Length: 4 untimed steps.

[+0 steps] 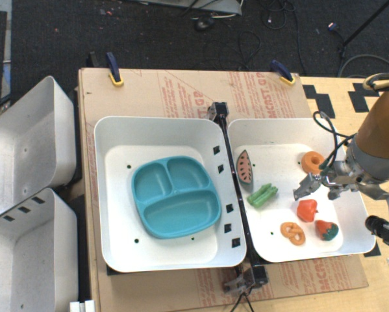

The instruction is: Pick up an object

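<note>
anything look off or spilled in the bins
Nothing stands out. The blue tray lies flat in the left bin; the toy foods, like the watermelon slice, sit loose in the right bin, none spilled.

Divided plate (176, 197) in left bin (110, 174)

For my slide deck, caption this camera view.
Gripper above toy foods in the right bin; blue tray in the left.

Both bins are white: the left bin (110, 194) holds a teal divided tray (175, 196), and the right bin (350, 239) holds the small pieces. Just right of the tray lies a watermelon slice (244, 168), red with dark seeds and a green rind. Beyond it are a green pod (262, 195), an orange ring (312, 160), a red block (306, 210), an orange pretzel (292, 233) and a red-and-green strawberry (326, 229). The bench (181, 93) is tan with red print.
</note>
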Tool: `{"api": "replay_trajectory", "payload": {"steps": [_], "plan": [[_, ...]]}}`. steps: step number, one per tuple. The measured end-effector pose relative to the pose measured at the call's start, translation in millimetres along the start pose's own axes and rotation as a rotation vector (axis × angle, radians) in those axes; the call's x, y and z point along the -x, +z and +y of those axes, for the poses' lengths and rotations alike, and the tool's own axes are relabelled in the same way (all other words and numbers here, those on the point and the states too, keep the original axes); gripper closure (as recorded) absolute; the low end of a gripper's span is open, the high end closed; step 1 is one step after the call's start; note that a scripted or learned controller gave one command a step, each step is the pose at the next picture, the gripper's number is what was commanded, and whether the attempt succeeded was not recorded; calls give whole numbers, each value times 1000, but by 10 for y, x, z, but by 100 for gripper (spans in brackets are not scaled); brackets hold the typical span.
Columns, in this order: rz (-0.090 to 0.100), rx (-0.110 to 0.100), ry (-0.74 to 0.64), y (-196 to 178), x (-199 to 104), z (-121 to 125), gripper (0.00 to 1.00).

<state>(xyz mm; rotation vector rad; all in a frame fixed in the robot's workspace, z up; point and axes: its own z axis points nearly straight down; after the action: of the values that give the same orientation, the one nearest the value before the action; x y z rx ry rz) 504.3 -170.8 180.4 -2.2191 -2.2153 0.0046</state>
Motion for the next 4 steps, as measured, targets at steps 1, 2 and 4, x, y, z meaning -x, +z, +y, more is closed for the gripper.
{"api": "replay_trajectory", "payload": {"steps": [1,2,4], "plan": [[0,1,1,558,-24,-107,0],[-2,6,1,425,-19,-90,100],[-4,12,-6,-599,-33,-40,100]]}}
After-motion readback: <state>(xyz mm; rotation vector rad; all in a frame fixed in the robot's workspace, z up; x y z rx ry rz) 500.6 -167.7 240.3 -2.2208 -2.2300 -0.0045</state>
